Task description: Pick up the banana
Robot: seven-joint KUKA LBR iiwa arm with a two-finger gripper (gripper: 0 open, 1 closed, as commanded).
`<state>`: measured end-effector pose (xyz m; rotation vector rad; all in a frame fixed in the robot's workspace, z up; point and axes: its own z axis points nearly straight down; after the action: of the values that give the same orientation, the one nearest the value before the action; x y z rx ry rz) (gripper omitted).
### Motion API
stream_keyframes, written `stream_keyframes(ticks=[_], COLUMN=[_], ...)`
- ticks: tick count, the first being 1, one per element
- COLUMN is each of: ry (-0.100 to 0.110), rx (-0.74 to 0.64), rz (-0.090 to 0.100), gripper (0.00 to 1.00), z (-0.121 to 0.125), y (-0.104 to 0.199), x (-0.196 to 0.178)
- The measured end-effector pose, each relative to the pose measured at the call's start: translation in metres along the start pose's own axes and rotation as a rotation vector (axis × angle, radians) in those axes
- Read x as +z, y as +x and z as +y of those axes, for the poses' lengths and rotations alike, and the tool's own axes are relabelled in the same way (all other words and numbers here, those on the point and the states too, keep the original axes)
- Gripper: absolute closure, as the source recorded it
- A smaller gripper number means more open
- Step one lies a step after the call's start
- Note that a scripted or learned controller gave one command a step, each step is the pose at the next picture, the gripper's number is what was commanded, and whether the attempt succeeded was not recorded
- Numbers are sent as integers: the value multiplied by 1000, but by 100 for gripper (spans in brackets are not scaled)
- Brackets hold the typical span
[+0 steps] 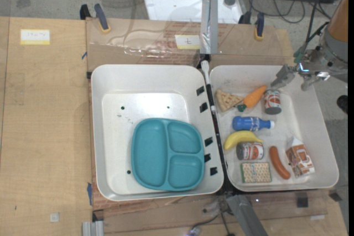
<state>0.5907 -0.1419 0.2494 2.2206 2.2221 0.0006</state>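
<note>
Step in hand: approach, nothing grasped yet. The gripper (292, 79) hangs over the far right part of the right bin (326, 135), near that bin's far edge, with the arm entering from the desk's right side. The fingers are spread apart, with nothing between them.

Banana (241, 139) lies in the right bin close to its left wall, roughly midway between the bin's far and near edges. Blue bottle (251, 123) lies just beyond it on the far side; a small can (250, 151) sits just beside it on the near side. Soup can (271, 102) and carrot (255, 96) stand between the gripper and the banana.

Left bin (105, 119) holds a teal divided plate (167, 154); not relevant to this pick.

Next move, as judged: travel left and toward the near edge, centre over the banana, align the fingers across its short width, descend. Risk: crowding from bottle and can leaves little room for the fingers.
</note>
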Motion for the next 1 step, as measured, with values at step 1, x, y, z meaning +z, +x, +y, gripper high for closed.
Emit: stream_keyframes(ticks=[1], ry=[3], rx=[-87], rz=[1], gripper=[0], z=[-19], y=[29], x=[136])
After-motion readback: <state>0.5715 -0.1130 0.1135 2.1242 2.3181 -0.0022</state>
